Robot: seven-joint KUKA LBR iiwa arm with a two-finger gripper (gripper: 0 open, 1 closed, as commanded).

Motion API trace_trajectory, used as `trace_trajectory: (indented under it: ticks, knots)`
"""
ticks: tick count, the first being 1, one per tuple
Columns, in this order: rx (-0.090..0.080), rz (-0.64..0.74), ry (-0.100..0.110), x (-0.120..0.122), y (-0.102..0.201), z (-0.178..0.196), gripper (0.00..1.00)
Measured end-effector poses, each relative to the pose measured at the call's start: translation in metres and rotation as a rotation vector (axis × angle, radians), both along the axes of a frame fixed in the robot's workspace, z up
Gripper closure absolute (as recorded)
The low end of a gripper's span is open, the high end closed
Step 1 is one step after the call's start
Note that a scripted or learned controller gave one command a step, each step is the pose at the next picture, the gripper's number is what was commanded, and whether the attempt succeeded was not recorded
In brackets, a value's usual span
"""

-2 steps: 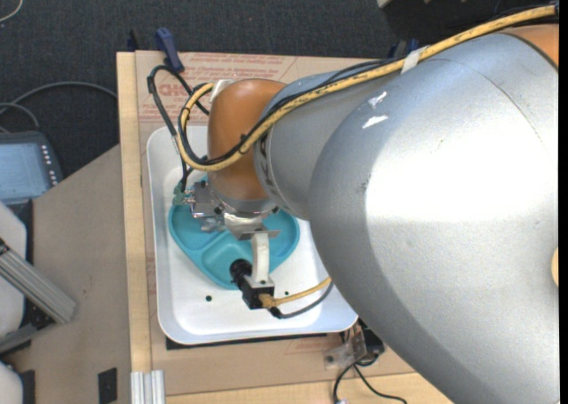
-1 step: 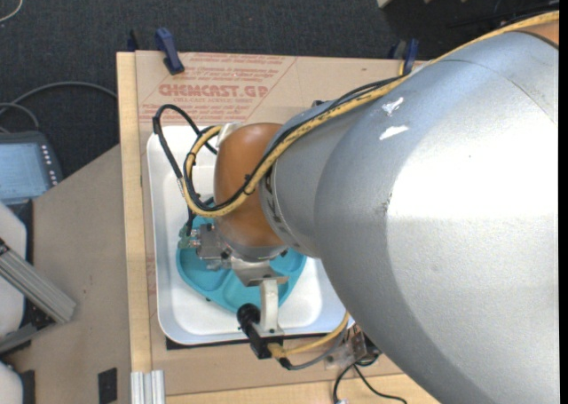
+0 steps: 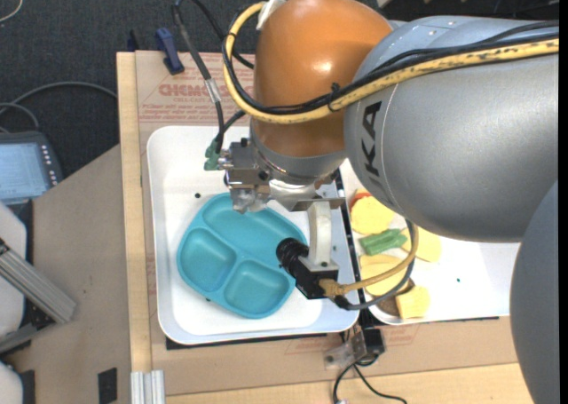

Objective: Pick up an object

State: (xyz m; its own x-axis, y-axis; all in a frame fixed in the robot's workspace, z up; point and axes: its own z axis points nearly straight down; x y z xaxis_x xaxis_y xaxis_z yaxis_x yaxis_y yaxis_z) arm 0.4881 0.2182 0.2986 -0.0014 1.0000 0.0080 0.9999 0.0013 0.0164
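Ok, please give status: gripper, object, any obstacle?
Gripper low over blue tray's upper rim, left bin. Nothing seen held. Yellow and green items in right bin.

Grey arm (image 3: 461,127) reaches in from right, wrist pointing down.

Two shallow white plastic bins sit side by side on the bench: the left bin (image 3: 169,216) and the right bin (image 3: 479,291).

One turquoise plastic plate (image 3: 232,256) with three compartments lies in the left bin.

In the right bin, one green elongated piece (image 3: 383,241) lies among yellow flat pieces; at least three of these can be told apart, one upper yellow piece (image 3: 371,212), one yellow piece at the right (image 3: 428,247) and one pale yellow block (image 3: 412,303) near the bin's front edge. The arm covers part of that heap, so the full count of yellow pieces cannot be told.

One grey arm with one orange dome-shaped band (image 3: 306,65) reaches over the bins.

One blue clip (image 3: 169,49) sits at the bench's far left edge.
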Motion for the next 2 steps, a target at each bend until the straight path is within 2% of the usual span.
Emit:
trace_trajectory:
  ticks: [1, 2]
  knots:
    - [-0.005, -0.001, 0.004, 0.077, 0.006, 0.055, 1.0]
    - [-0.002, 0.004, 0.01, -0.012, 0.007, 0.132, 1.0]
